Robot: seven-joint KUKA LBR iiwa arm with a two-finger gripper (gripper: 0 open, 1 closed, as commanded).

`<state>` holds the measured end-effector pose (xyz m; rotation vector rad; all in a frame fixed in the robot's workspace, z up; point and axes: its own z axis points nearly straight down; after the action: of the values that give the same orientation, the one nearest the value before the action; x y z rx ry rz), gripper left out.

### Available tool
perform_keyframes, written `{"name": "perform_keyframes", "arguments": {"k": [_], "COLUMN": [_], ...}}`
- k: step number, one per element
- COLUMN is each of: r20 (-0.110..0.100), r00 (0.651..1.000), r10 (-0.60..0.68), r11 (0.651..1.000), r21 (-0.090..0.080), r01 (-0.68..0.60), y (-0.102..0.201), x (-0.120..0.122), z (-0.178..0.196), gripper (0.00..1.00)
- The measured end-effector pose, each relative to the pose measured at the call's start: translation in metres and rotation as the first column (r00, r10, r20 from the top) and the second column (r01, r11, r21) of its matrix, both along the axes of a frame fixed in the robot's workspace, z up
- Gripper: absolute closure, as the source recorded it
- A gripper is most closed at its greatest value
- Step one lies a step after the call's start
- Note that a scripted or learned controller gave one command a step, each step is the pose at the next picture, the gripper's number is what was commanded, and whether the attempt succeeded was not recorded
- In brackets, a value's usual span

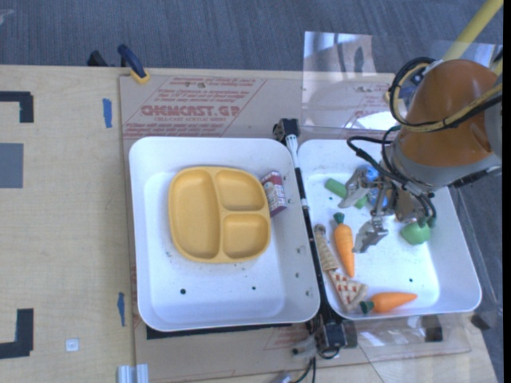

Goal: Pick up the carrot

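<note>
Jaws (375, 214), whose state I cannot tell, hover beside 1 tapered orange carrot (344, 248).

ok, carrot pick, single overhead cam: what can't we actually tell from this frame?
- Gripper finger state: camera view, the fingers blur into cables and wrist clutter, too small to read.
- Contact with the upright carrot: gripper sits beside it; touching or apart, cannot tell.
- Green object: partly hidden by the arm's wrist.
- Small can by the yellow plate: label too small to read.
- Second carrot: fully visible.
</note>
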<state>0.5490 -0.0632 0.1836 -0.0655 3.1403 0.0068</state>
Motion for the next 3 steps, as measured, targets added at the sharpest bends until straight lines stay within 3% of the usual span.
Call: {"name": "perform_keyframes", "arguments": {"k": [1, 2, 3], "r20": [0.002, 0.009, 0.005], "r00": [0.940, 0.801, 0.540], "r10": [-0.342, -0.599, -0.842], "r11": [0.940, 0.801, 0.540], "r21": [-0.004, 0.005, 0.000], "r01": [0.342, 0.599, 0.842], "y": [-0.051, 0.045, 0.021], "x": [0.001, 0.044, 0.054], "z": [-0.090, 0.004, 0.002], "gripper": [0.00, 0.00, 0.00]}}
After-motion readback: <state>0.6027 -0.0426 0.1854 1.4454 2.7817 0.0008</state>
